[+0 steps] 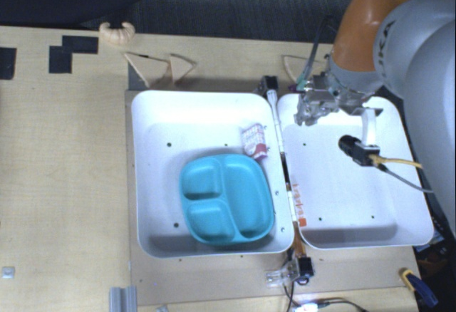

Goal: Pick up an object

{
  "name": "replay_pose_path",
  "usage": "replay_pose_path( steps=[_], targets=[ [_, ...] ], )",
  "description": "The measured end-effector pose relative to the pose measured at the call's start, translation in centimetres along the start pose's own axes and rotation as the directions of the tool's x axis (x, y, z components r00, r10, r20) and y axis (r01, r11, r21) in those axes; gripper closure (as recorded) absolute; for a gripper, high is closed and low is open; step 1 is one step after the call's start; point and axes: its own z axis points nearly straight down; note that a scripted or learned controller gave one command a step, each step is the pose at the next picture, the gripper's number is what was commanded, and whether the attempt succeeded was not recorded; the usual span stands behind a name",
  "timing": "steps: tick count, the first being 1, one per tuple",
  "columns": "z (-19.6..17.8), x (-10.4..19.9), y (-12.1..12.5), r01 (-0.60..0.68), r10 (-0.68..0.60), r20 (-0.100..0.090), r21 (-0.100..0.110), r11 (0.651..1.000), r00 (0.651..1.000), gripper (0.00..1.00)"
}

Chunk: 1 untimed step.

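Observation:
A light blue divided plate (226, 198) lies flat in the left bin (153, 161), toward its front. Just behind the plate, a small red and white packet (254, 140) rests on the bin floor near the right wall. My gripper (311, 115) hangs over the back left corner of the right bin (356, 225), pointing down. It is well apart from the plate and the packet, and I see nothing between its fingers.
The grey arm with its orange band (363, 15) fills the upper right, above the right bin's back edge. A red and white strip (296, 202) lies along the rims between the two bins. Bare wooden bench (64, 182) spreads to the left.

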Motion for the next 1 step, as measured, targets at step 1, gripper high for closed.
replay_pose_path(
  steps=[1],
  targets=[
    [-3.20,5.26,-7.48,-0.001,0.001,-0.001,0.002,1.000,1.000,1.00]
  ],
)
